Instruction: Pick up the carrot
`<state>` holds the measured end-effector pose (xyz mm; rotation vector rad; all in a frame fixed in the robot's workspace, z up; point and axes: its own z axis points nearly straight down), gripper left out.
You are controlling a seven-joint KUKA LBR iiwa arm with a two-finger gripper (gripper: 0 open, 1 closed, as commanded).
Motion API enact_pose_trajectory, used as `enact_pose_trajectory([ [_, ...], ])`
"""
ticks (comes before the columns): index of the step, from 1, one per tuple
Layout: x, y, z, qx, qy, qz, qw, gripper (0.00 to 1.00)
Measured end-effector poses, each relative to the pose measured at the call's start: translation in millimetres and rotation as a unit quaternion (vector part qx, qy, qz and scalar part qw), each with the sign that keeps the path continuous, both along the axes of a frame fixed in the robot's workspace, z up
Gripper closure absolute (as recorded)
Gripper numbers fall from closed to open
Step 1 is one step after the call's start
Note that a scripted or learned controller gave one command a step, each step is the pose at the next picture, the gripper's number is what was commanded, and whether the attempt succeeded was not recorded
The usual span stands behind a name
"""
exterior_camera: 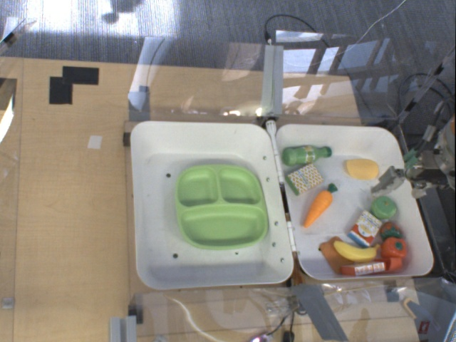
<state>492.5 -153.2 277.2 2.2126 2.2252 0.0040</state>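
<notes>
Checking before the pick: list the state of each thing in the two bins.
Orange toy carrot: lying flat, tilted, free of the gripper.
Green toy bottle: on its side.
Green divided plate: flat in the left white bin.
Yellow banana: lying on the pile.
Gripper: at the right bin's edge.

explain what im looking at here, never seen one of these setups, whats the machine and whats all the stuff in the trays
This is one picture from a fixed camera above a bench, looking down at a slant. Two shallow white bins sit side by side. The left bin holds a green divided plate. The right bin holds toy food: a carrot near the middle, a green bottle, a small patterned box, a yellow lemon-like piece, a banana, a tomato, a little carton and a green round piece.

The machine is a robot arm reaching in from the right; its gripper hovers by the right bin's far edge. It holds nothing: the carrot lies untouched.
</notes>
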Motion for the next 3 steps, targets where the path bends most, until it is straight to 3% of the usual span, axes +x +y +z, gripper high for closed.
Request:
enact_pose_trajectory([
  [1,60,49,-106,0.0004,0.001,0.000,1.0000,0.00],
  [2,62,59,-187,0.0003,-0.005,-0.019,0.9998,0.00],
  [3,65,60,-175,0.0012,-0.009,-0.019,0.9998,1.00],
])
